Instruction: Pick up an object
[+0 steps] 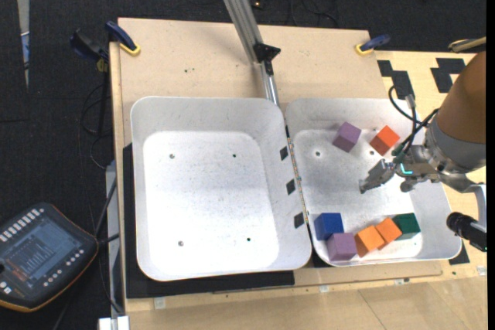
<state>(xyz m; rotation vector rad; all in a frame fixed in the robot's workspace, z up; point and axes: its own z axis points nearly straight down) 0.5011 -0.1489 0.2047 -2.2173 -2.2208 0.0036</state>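
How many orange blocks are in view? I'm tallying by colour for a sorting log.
2. One orange block sits in the right bin's upper area, beside the purple block. The other orange block lies along the lower edge, between a purple block and the green block. The arm may hide more.

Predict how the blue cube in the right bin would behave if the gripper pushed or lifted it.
The blue cube has flat faces, so it should slide, not roll. It looks rigid and small, probably light. The purple cube close beside it might get nudged.
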